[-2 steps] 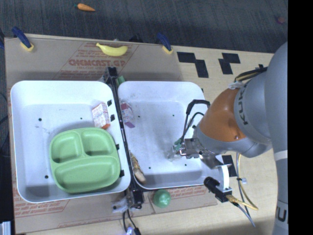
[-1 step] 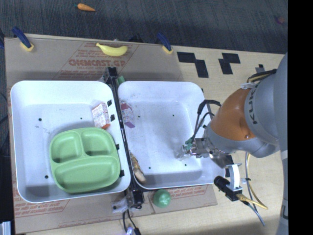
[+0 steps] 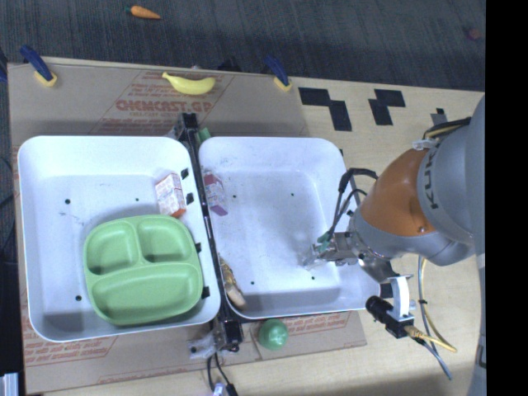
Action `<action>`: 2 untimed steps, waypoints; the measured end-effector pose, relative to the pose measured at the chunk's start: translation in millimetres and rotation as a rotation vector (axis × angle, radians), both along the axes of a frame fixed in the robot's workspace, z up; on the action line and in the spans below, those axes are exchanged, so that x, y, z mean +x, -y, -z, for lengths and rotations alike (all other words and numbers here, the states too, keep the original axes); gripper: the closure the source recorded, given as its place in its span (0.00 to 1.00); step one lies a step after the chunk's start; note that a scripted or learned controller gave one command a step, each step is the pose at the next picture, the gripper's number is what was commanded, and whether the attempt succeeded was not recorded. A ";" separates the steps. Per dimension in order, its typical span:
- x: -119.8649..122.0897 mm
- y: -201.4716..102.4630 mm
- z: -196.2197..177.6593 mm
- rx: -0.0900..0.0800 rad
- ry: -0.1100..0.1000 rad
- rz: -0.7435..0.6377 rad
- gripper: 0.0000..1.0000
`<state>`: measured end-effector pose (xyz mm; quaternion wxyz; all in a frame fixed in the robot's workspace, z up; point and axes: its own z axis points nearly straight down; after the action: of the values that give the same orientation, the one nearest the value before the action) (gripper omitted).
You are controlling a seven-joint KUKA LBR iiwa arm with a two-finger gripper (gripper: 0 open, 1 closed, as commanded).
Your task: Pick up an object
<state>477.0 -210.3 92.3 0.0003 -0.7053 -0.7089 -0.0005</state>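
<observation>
While the arm (image 3: 429,200) reaches in from the right, the gripper (image 3: 318,252) is seen low over the floor of the right bin (image 3: 272,151), near its right wall. Whether anything is held cannot be told. A small packet (image 3: 214,192) lies at the left wall of this bin. A green divided tray (image 3: 144,268) is placed in the left bin (image 3: 49,221).

Yellow banana (image 3: 190,82) on cardboard behind bins; green ball (image 3: 273,333) in front.
</observation>
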 end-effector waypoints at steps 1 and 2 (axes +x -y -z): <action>8.5 -53.0 -14.8 0.000 -0.002 -0.004 1.00; 0.8 -27.2 -163.7 -0.004 0.004 -0.001 1.00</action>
<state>477.8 -183.1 256.1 -0.0023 -0.7049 -0.7093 -0.0005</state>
